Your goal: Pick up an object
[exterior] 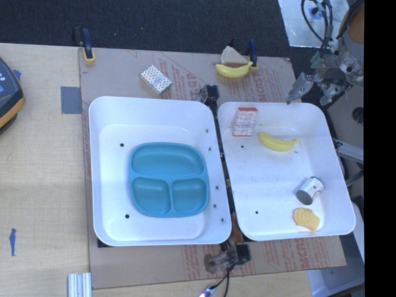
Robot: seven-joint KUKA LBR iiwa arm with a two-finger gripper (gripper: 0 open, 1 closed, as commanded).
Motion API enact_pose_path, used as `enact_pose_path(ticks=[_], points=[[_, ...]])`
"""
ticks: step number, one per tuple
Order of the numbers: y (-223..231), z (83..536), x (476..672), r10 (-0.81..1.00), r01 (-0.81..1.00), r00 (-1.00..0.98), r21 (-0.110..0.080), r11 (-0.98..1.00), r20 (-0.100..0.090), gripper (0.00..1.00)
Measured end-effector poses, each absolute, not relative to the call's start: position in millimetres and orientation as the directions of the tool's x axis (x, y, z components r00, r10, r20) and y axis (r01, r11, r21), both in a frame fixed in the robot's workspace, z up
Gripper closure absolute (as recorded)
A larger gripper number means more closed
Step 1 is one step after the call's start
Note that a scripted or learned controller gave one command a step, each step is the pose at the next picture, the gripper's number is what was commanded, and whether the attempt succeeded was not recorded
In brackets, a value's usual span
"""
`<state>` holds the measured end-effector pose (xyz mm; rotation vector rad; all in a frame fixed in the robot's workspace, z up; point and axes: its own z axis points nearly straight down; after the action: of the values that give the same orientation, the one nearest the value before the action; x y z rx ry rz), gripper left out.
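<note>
Gripper point(307, 86) above rt bin's point(346, 184) far rim, fingers spread, nothing between. In rt bin: banana point(277, 142), red-white box point(245, 121), can point(309, 190), yellow snack point(307, 218). Blue tray point(168, 179) in lt bin point(99, 166).

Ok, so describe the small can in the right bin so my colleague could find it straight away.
Take the right bin of the two white ones, the one without the blue divided plate. Look toward its near right corner: the can lies on its side just above a yellow ridged snack. It is the bin's only silvery cylinder, its dark open end showing; the banana and red-and-white packet lie farther back.
</note>
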<state>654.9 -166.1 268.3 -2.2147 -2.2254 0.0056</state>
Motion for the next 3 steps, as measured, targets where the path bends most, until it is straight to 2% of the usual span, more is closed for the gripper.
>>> enact_pose_path(ticks=[1,2,3], points=[[-212.4,130.7,599.0,1.0,1.0,-0.005,-0.006,0.005,-0.001,0.0],[-137.8,149.2,656.9,1.0,1.0,-0.007,-0.002,0.007,-0.001,0.0],[-151.9,91.3,630.2,1.0,1.0,-0.006,-0.005,0.006,-0.002,0.0]])
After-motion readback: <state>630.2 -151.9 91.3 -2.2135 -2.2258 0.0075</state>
